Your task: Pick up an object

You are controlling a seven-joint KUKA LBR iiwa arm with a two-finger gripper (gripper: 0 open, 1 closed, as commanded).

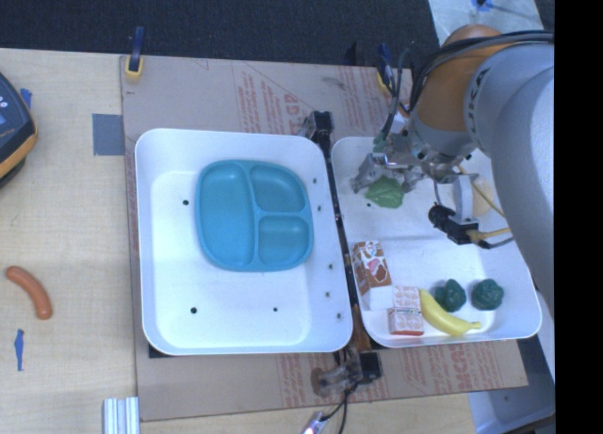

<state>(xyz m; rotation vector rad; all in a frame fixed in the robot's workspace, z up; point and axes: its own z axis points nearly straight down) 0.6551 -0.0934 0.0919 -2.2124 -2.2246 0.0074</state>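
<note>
My gripper [383, 178] hangs over the far left part of the right bin [429, 244]. A pale green leafy object [385, 196] shows right under its tip, touching or very close to it; whether it is gripped is hidden by the wrist. Along the bin's near side lie a brown and white packet [370, 265], a small red and white box [406, 311], a yellow banana [448, 317] and two dark green lumps [451, 296] [487, 294].
The left bin [170, 263] holds a blue divided plate [254, 214]. An orange sausage [30, 291] lies on the bench at far left, and a black and yellow device [9, 126] sits at the left edge. The arm covers the right bin's far right side.
</note>
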